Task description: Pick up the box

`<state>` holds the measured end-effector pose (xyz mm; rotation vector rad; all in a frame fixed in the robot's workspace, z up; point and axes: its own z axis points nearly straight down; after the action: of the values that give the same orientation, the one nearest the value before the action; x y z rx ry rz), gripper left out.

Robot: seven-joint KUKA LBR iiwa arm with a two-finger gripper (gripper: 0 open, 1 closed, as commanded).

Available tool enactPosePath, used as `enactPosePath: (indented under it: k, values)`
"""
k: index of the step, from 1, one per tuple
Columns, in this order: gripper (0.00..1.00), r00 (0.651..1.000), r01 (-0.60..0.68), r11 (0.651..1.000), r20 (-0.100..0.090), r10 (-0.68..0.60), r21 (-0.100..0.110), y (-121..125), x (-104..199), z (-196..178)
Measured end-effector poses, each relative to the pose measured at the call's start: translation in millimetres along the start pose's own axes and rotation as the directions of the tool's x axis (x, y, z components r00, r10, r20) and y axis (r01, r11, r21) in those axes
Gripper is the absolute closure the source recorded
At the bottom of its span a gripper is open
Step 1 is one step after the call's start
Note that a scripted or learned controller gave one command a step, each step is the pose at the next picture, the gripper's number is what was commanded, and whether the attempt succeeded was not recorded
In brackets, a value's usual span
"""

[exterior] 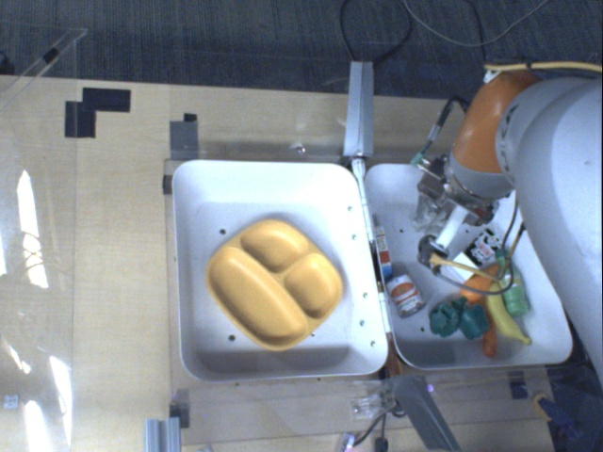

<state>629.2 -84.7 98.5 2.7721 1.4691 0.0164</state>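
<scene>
On the tabletop [104, 281], the left bin [188, 252] holds a yellow bread-like lump [273, 279]. Along the divider [369, 243] between the bins, on its right side, lies a thin box [381, 250], its long axis running with the divider; a small can [406, 294] sits just right of its lower end. Further right of the divider, the claw [441, 245] hangs over the right bin [405, 347]; whether it is apart or together cannot be told. The box lies to the claw's left.

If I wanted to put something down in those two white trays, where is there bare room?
Left bin: only strips of bare floor around the big yellow tray. Right bin: bare at its far-left part; crowded near the gripper, can and toy pile.
</scene>
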Motion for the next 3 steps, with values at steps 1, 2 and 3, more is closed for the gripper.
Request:
enactPosePath:
  k: [1, 2, 3]
  values:
    - [1.0, 0.946, -0.323, 0.946, 0.007, 0.323, 0.004, -21.7, 34.7, -86.3]
    - [1.0, 0.926, -0.377, 0.926, 0.007, 0.377, 0.003, -0.4, 63.8, -166.5]
    - [1.0, 0.903, -0.43, 0.903, 0.009, 0.43, 0.004, -30.9, 101.9, -151.7]
